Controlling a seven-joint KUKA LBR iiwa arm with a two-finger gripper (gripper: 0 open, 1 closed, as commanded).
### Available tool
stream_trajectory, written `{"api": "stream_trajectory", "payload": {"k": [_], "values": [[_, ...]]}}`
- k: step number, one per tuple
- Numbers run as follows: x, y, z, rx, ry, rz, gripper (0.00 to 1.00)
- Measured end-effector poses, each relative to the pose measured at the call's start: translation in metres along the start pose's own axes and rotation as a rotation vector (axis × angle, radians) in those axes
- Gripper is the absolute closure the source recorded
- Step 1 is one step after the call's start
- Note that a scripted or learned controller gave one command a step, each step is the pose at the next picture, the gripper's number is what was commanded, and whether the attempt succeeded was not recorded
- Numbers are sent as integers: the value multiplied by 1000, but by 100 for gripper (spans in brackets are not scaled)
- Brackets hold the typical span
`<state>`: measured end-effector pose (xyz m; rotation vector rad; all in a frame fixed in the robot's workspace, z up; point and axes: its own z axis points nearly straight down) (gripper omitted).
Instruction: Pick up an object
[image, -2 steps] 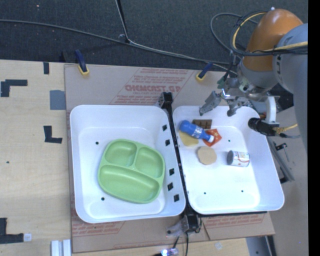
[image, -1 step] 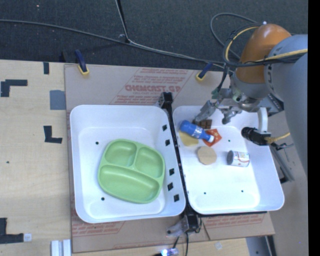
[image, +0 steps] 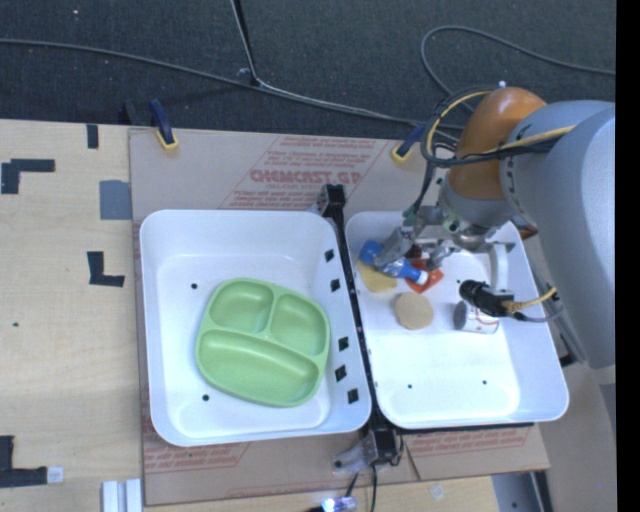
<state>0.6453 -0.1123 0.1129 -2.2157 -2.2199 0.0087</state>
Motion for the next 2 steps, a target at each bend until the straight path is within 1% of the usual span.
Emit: {"api": "stream_trajectory", "payload": {"k": [1, 2], "values": [[0, 2, -16, -5, -1, -2, 100], [1, 13, -71, -13, 0, 0, 100]]}}
